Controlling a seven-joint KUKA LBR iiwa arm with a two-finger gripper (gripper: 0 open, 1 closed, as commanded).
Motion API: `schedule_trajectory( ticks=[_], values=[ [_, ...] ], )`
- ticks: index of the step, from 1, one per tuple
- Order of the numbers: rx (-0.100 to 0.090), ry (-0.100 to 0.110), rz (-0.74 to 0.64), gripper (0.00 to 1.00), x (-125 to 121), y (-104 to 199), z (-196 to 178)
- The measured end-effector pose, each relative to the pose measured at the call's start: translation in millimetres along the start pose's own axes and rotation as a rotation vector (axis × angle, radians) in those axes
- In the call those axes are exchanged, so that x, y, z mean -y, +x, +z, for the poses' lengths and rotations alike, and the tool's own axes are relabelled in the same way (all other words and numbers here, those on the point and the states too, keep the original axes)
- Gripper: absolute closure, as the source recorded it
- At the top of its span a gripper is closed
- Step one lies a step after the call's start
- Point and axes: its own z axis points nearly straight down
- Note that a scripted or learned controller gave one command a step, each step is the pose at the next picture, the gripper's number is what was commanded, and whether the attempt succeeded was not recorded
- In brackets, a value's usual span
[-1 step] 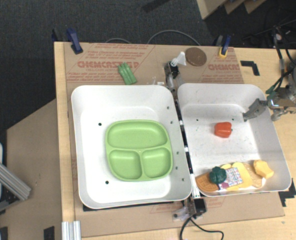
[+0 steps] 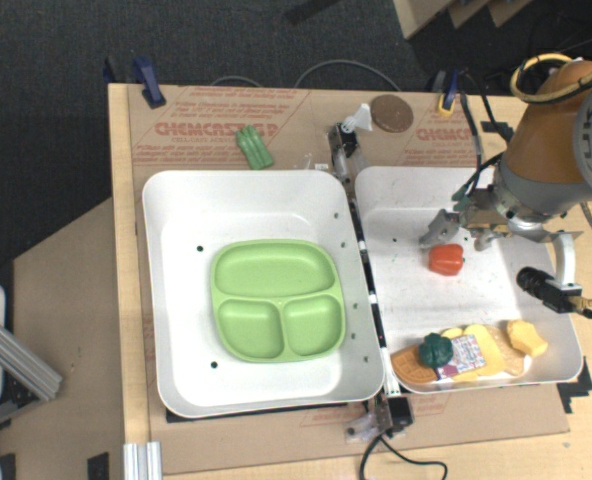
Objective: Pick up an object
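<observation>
Arm: you see it reach in from the right, its grey and orange wrist low over the right bin [image 2: 406, 193].
End effector [image 2: 454, 230]: it sits at the top of that bin, just above the red object [image 2: 446, 259]; you cannot tell how it is set, and nothing shows as held in it.
Task's thing: the red object lies free on the bin floor near the middle of the right bin, the nearest item to the end effector, so you can judge it the likely target.
Other candidates: a dark green piece [image 2: 436, 349], a yellow block [image 2: 527, 337] and a patterned packet [image 2: 466, 354] crowd the bin's lower edge on a tan tray-like piece [image 2: 408, 368], touching one another, which would make a clean grasp harder there.
Left bin [image 2: 166, 208]: it holds a green divided plate [image 2: 276, 300], flat and well apart from the arm.
Worktop [image 2: 206, 118]: a small green item [image 2: 255, 148] and a brown disc [image 2: 391, 114] lie outside the bins.
Progress: you should treat the pick as not yet made.
Risk: the red object looks rounded and may roll away under an off-centre approach.
</observation>
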Motion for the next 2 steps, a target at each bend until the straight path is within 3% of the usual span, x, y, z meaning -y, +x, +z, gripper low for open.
schedule_trajectory(
  ticks=[1, 2],
  values=[
    [0.004, -0.002, 0.005, 0.00, -1, 8, 60],
    [0.005, -0.008, 0.007, 1.00, -2, 7, 46]
  ],
)
